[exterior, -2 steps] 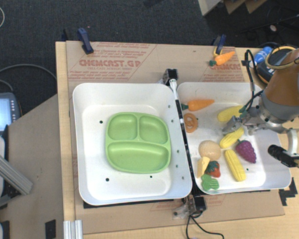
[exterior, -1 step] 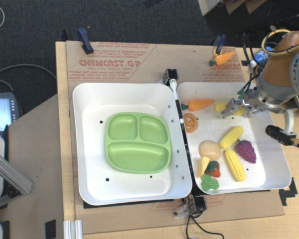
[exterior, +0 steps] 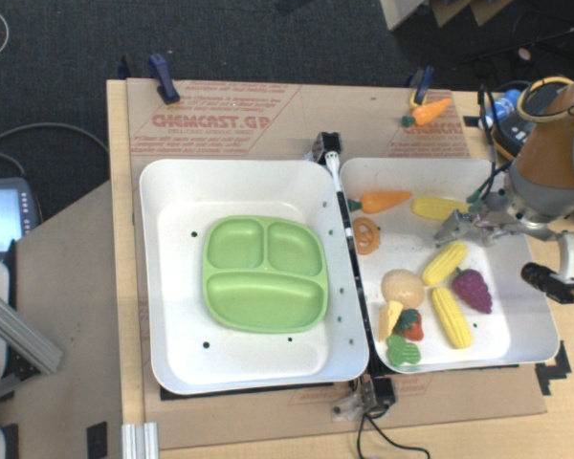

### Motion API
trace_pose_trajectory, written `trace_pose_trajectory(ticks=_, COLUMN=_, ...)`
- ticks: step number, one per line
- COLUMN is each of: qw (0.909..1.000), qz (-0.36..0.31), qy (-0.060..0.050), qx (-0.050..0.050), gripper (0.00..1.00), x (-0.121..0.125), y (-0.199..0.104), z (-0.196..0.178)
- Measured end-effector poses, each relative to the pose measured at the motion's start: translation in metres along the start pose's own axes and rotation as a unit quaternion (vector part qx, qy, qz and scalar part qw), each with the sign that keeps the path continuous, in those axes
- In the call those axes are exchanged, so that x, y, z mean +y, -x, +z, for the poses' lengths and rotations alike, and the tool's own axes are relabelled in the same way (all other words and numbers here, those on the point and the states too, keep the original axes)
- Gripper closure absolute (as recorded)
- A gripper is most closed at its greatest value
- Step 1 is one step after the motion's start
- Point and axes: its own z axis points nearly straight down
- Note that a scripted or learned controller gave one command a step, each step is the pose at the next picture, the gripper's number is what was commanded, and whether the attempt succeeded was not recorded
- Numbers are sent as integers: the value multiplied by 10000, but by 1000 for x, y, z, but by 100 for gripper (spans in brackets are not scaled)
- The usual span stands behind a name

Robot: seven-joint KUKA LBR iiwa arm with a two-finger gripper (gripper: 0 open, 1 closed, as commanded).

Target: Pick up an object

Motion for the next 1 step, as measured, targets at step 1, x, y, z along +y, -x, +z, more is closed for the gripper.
trace_pose_trajectory(ticks=1, qw=10000, qz=0, qy=-4, qx=4, gripper=0, x=-48, y=0, z=0)
